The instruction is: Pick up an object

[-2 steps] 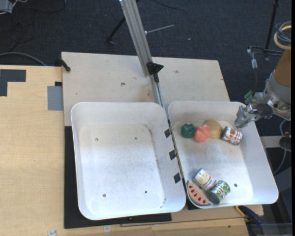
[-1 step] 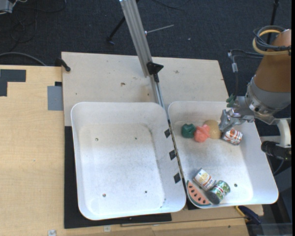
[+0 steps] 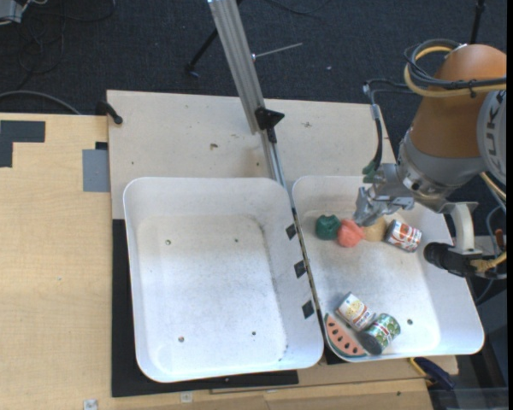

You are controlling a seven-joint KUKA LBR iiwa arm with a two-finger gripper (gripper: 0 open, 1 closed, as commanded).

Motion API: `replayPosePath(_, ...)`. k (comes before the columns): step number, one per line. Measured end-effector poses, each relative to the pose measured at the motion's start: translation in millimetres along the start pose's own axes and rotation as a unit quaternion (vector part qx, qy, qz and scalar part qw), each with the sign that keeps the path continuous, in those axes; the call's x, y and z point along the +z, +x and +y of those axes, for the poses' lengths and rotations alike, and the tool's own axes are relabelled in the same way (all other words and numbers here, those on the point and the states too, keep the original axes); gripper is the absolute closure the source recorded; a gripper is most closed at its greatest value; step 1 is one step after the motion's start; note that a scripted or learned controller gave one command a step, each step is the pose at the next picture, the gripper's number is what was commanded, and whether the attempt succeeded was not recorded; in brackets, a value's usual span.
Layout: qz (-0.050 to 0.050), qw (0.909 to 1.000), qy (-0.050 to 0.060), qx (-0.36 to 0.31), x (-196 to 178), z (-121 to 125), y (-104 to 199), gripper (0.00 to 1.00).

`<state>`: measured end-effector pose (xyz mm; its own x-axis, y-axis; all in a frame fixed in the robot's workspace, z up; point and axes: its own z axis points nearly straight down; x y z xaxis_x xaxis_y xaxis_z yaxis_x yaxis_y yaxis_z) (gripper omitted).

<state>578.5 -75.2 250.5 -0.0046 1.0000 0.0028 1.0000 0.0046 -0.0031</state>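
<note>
Your end effector [image 3: 374, 213] sits low in the right bin [image 3: 427, 310], over a beige piece [image 3: 374, 231] beside the orange-red toy [image 3: 350, 234]; its grip cannot be judged. Likely lining up a pick.

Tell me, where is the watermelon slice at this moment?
The watermelon slice lies in the right bin, at its near-left corner, just left of two small cans.

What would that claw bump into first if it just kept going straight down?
Probably the small tan piece right under the claw, lying beside the pink toy in the right bin. Depth is hard to judge from this angle.
</note>
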Motion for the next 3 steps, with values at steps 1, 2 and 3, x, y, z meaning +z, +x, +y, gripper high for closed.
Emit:
replayPosePath(1, 0.000, 1.0000, 0.000, 0.000, 3.2, 7.2, 48.5, 1.00)
replayPosePath(2, 0.000, 1.0000, 0.000, 0.000, -1.1, 2.9, 105.4, 1.00)
replayPosePath(3, 0.000, 1.0000, 0.000, 0.000, 0.1, -1.6, 164.7, 1.00)
